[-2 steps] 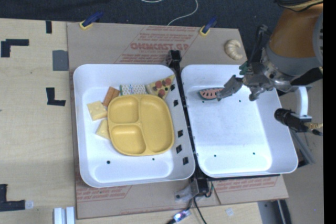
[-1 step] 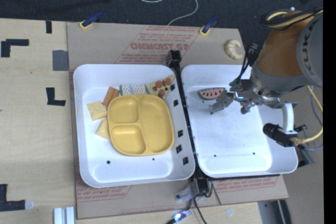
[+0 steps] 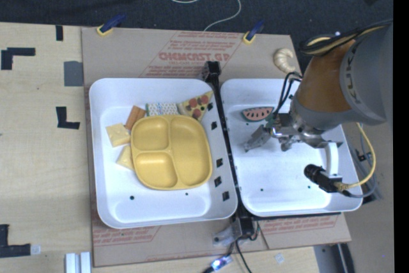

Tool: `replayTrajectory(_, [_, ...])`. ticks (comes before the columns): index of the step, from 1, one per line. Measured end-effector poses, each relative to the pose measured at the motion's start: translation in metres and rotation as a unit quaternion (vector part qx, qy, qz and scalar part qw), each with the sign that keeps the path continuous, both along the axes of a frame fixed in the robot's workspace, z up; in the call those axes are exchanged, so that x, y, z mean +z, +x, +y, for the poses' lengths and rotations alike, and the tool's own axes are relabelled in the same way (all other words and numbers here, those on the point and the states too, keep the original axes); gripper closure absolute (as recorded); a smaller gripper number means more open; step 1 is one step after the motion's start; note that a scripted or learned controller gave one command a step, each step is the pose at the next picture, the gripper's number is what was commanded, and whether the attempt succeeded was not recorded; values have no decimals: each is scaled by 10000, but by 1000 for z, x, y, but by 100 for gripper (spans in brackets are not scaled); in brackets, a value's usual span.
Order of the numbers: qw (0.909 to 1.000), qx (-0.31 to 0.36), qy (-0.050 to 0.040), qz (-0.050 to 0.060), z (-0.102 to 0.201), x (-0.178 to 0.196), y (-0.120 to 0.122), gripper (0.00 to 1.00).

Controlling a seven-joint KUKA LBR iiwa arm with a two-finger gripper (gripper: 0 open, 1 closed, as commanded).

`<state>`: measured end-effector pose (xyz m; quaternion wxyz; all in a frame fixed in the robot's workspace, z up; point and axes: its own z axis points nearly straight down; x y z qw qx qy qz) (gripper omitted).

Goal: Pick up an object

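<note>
Right now the tool [image 3: 263, 137] hangs low in the right bin [image 3: 287, 198], fingers spread and pinching nothing. Its likeliest target, the watermelon slice [image 3: 257, 114], lies just beyond the tips toward the bin's far wall, long axis running left-right.

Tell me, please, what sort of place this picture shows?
Probably a robotics lab's grasping test bench: a robot arm reaches over two white bins clamped on cardboard, with toy food such as a watermelon slice and a yellow divided plate.
</note>
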<state>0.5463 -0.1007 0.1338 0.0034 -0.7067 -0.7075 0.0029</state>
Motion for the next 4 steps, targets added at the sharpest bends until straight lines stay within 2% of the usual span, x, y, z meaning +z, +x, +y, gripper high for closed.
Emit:
replayTrajectory(1, [10000, 3, -9, -39, 1, -52, 0, 0])
replayTrajectory(2, [10000, 1, -6, -41, 1, -39, 0, 100])
replayTrajectory(4, [10000, 4, -6, -63, -2, 55, 12, 100])
